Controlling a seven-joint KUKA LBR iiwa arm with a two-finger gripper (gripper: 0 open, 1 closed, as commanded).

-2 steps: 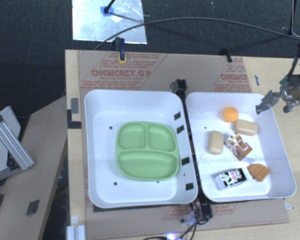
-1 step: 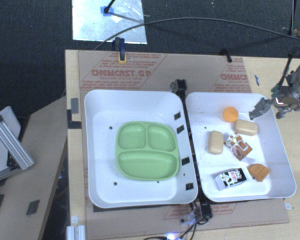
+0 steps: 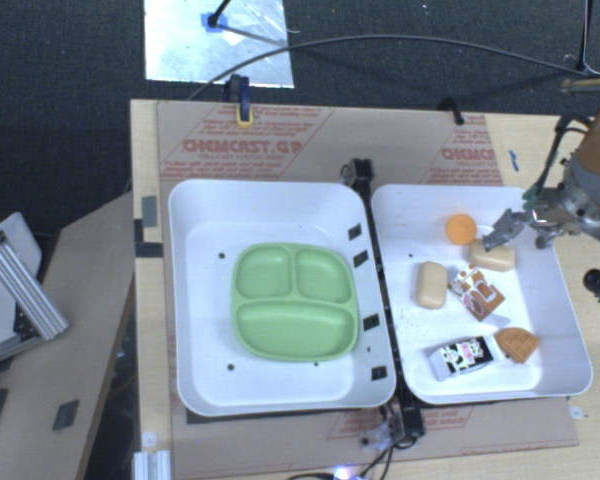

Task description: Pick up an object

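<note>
The right bin (image 3: 570, 363) holds several small objects. An orange ball (image 3: 461, 229) lies at the back, with a pale beige block (image 3: 492, 259) just in front of it. A beige oval piece (image 3: 431, 284) and a brown-and-white packet (image 3: 477, 294) lie near the middle. Toward the front sit a black-and-white carton (image 3: 462, 356) and an orange-brown wedge (image 3: 518, 344). My gripper (image 3: 520, 230) hangs over the bin's back right part, just right of the ball and above the beige block. Nothing shows held in it.
The left bin (image 3: 195, 268) carries a green divided plate (image 3: 295, 301). A black divider (image 3: 372, 288) runs between the bins. The grey arm (image 3: 592, 183) comes in from the right. A cable arcs over the bench at the back.
</note>
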